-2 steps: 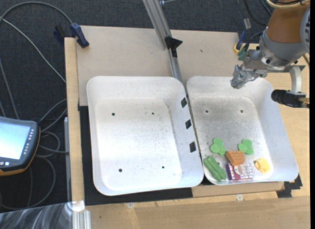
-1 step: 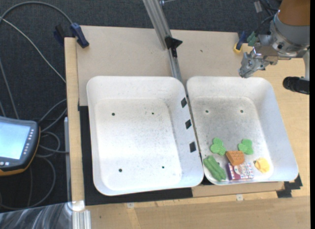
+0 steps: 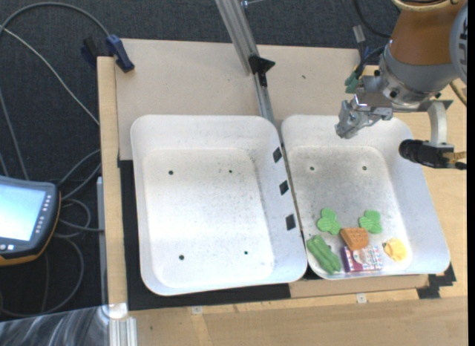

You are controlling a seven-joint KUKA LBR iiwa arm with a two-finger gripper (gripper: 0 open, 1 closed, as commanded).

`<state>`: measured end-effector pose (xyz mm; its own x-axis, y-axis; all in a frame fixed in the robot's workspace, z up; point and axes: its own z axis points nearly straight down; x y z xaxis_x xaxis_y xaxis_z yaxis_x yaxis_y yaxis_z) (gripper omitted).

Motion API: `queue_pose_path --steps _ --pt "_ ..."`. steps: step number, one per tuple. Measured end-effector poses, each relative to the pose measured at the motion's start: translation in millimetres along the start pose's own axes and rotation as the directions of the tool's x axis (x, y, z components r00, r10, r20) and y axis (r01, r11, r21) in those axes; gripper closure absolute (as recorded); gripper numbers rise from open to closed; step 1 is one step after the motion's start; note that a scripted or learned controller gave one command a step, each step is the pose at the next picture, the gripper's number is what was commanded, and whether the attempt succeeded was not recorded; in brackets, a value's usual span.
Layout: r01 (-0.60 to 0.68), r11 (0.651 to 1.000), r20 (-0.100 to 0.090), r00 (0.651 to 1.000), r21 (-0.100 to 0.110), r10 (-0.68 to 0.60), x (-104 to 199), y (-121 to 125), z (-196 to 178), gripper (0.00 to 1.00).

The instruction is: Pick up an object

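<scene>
Toys cluster at the near edge of the right bin (image 3: 415, 188): a green pickle-shaped piece (image 3: 323, 254), two green leafy pieces (image 3: 329, 223), an orange block (image 3: 355, 237), a pink-striped packet (image 3: 363, 260) and a yellow piece (image 3: 395, 249). Well apart, over the bin's far rim, hangs the gripper (image 3: 348, 128), nothing visibly between its tips; whether it is released or clenched cannot be told.

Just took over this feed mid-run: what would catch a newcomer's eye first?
The small heap of bright toys in the near corner of the right white bin: green leafy pieces, an orange block and a yellow piece. Next, the grey arm's orange band, with its gripper over that bin's far edge.
</scene>
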<state>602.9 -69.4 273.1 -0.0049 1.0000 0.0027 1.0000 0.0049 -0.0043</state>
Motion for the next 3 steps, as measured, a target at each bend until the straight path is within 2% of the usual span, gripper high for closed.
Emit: queue_pose_path --steps 2,3 --pt "0.002 1.0 -0.001 1.0 0.001 -0.002 104.3 -52.8 12.3 1.0" --pt "0.0 1.0 0.0 1.0 0.002 0.0 137.7 -92.5 27.1 1.0"
